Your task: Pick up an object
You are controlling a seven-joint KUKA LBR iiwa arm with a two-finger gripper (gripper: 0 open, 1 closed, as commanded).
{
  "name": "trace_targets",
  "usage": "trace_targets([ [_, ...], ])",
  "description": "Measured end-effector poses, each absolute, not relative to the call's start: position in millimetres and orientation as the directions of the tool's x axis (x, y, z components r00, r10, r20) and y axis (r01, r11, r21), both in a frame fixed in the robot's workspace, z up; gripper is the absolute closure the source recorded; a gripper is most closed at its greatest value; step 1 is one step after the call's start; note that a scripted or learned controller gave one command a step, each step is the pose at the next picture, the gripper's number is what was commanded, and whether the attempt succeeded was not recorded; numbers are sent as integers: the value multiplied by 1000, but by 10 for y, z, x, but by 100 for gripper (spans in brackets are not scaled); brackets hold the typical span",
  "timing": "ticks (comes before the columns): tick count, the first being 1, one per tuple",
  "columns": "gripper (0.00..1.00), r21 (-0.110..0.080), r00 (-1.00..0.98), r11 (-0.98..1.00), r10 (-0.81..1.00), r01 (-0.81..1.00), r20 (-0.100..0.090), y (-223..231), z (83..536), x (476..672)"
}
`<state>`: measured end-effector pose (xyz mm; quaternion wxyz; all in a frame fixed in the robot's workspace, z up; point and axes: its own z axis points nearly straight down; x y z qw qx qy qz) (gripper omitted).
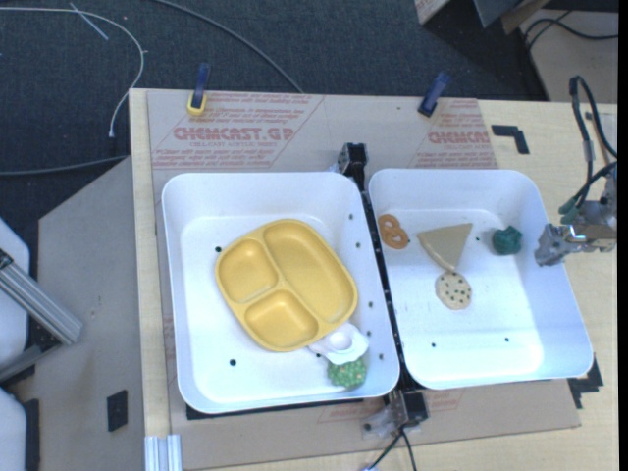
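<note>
Reaching in from the right edge at mid-height, over the right rim of the right shallow white bin (549, 292). Little of the arm in frame, just the wrist hardware with dark cables looping above it. Grey two-finger gripper (549, 246) pointing leftward toward the bin's interior, low over the rim; too small and blurred to tell how it is set. Nothing seen in its grasp.

Just left of the gripper, apart from it, a small teal-green lumpy toy (506, 240) lying on the bin floor. Farther left, a tan wedge-shaped piece (446, 242), a brown pretzel-shaped toy (393, 232) near the bin's left wall, and a round beige cookie with dark specks (453, 290) just below the wedge.

In the left shallow white bin (186, 263), a yellow three-compartment plastic tray (286, 283) lying tilted, with a small white cup-like piece (340, 341) touching its lower right edge and a green leafy toy (346, 372) just below that.
</note>
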<state>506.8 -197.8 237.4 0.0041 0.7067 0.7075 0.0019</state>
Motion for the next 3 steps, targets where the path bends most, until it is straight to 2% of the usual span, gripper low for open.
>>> trace_targets([
  [1,100,3,-1,1,1000,1000,-1,-1977,2390,5075],
  [3,100,-3,-6,6,1000,1000,4,-826,2188,4990],
])
